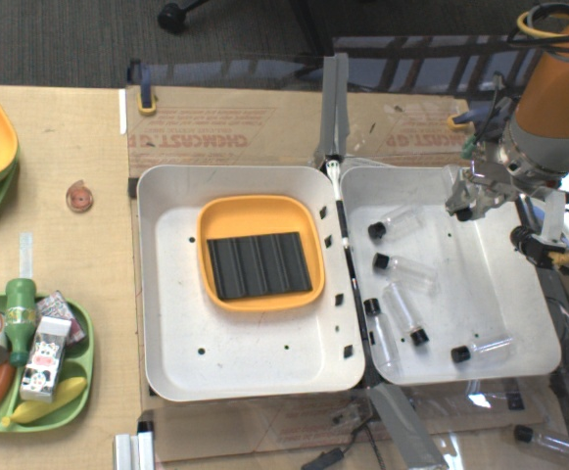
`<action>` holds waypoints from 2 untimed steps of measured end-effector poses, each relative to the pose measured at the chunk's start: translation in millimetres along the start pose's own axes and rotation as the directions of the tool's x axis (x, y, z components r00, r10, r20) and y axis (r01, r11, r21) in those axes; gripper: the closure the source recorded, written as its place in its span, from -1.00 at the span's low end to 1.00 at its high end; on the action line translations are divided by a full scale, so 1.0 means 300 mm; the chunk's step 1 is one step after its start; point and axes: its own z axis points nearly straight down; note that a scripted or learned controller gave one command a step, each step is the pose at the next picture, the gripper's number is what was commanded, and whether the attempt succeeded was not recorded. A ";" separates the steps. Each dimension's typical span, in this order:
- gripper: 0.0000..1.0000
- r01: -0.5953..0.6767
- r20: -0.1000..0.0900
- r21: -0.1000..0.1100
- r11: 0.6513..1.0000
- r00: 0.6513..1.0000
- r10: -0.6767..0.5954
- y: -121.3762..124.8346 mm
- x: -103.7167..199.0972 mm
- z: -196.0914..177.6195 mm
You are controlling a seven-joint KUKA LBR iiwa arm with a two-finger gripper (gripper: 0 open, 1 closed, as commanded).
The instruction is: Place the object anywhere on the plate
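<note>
- Camera view gives you two white bins side by side: the left bin [166, 360] carries an orange plate [260, 213] with a dark ribbed insert.
- You find the clear tubes with black caps scattered in the right bin [529, 355]; one tube [392, 225] lies near the bin's upper left.
- Your gripper [463, 207] hangs over that bin's upper right, well apart from the tubes and off to their right.
- You cannot tell how its tip stands from here.
</note>
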 end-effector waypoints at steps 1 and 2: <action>1.00 0.175 0.001 0.002 0.985 0.985 -0.175 0.148 -0.106 0.012; 1.00 0.426 0.002 -0.004 0.905 0.905 -0.426 0.212 -0.201 -0.114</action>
